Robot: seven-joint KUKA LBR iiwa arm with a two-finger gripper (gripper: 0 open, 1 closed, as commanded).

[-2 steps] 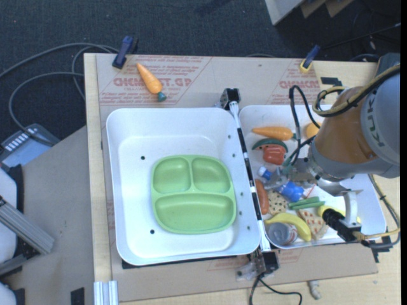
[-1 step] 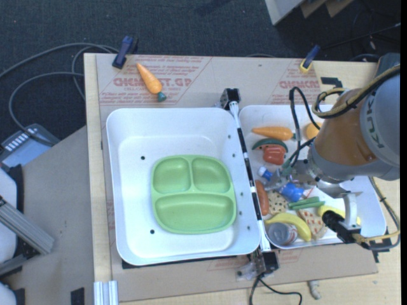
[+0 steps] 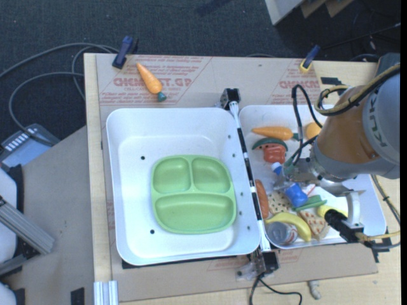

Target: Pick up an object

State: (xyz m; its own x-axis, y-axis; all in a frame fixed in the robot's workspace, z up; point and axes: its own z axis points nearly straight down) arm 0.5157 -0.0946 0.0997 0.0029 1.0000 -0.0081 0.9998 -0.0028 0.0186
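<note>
The right bin (image 3: 375,215) holds a heap of toy food. An orange carrot (image 3: 272,132) lies at its far end, with a red and green piece (image 3: 273,150) just below it. Nearer the front lie a blue object (image 3: 295,194), a hot dog (image 3: 262,197), a dotted cracker (image 3: 277,203), a banana (image 3: 291,221) and a round tin (image 3: 280,234). My gripper (image 3: 287,172) hangs low over the middle of this heap, just above the blue object. The grey and orange arm (image 3: 346,138) covers the bin's right half.
The left bin (image 3: 127,138) holds a green divided plate (image 3: 192,192). A second orange carrot (image 3: 150,80) lies on the cardboard bench beyond the left bin. Blue clamps (image 3: 123,51) sit on the bench's far edge, and cables loop by the arm.
</note>
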